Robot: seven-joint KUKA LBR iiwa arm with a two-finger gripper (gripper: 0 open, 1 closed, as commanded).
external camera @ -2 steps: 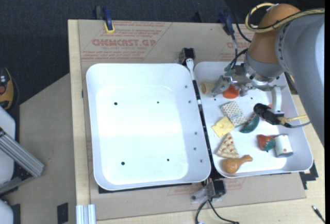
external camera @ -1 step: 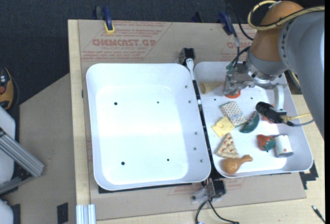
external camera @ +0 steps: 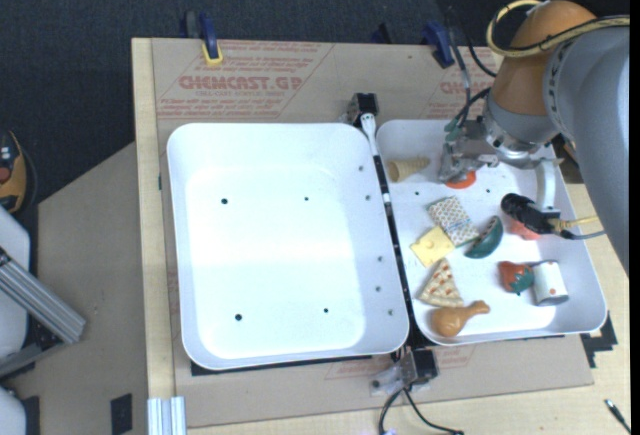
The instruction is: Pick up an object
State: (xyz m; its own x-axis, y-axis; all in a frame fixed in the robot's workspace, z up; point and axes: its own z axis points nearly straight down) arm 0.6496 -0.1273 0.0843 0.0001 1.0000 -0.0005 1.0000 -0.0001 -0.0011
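One flat orange-red object [external camera: 459, 179] lies under the gripper [external camera: 458, 166].

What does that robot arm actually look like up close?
The arm is thick, rounded and grey, with an orange band above the wrist. A yellowish cable loops over it. The gripper at its tip is small, dark and metallic.

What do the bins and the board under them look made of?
Bins: probably moulded plastic. They are white and smooth with a soft sheen, rounded corners and thin raised rims. Board: brown with a matte finish and red printed lettering, so it looks like paper-faced sheet or cardboard; the core can't be seen.
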